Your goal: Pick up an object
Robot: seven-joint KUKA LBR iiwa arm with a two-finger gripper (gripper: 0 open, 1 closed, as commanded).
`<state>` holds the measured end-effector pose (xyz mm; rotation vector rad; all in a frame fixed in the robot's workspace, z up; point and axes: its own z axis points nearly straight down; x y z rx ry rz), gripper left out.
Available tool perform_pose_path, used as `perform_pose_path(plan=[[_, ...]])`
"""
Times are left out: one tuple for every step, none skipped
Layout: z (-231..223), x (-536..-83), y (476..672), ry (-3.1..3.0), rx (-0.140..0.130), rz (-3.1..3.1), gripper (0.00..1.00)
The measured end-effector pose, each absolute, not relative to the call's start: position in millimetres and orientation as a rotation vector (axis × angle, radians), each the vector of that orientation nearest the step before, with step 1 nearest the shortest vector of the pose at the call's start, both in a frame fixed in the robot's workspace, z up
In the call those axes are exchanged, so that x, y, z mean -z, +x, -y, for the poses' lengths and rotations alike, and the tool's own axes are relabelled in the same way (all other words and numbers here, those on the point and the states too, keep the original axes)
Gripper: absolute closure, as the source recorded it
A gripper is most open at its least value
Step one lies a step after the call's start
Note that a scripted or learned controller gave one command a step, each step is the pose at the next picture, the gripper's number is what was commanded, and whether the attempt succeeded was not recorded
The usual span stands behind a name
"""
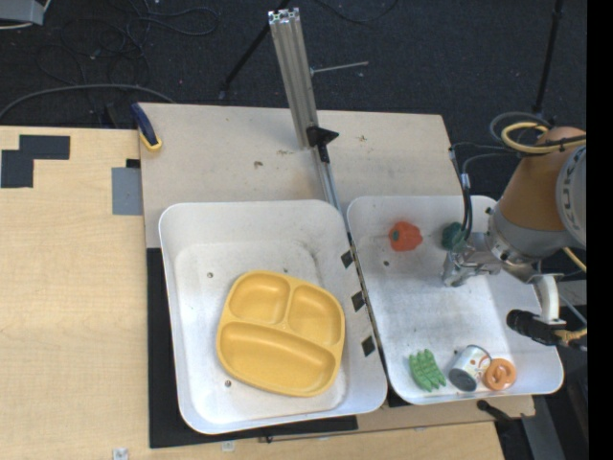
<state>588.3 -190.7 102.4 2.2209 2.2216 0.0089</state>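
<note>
Gripper (460, 274): low in the right bin, near its right side; I read the fingers as close together, with nothing between them.
Arm (536, 204): I see it coming in from the right, orange band above the wrist, over the bin's right edge.
Green object (452, 235): small and dark, just above the gripper, partly behind a cable; whether they touch, I cannot tell.
Tomato (405, 237): red with a green top, left of the gripper, apart from it.
Right bin (421, 305): white, shallow.
Green toy (426, 370): leafy, near the front edge.
Can (468, 368): lying on its side, just right of the green toy.
Orange ring (499, 374): touching the can's right.
Left bin (192, 257): white.
Yellow tray (281, 333): three compartments, lying in the left bin.
</note>
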Motion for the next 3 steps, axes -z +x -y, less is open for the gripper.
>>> perform_pose_path(plan=[[190,-164,595.2,2.217,-0.002,-2.221,1.0],[200,-219,594.2,2.219,-0.002,-2.219,1.0],[201,-272,595.0,2.217,-0.003,-2.221,1.0]])
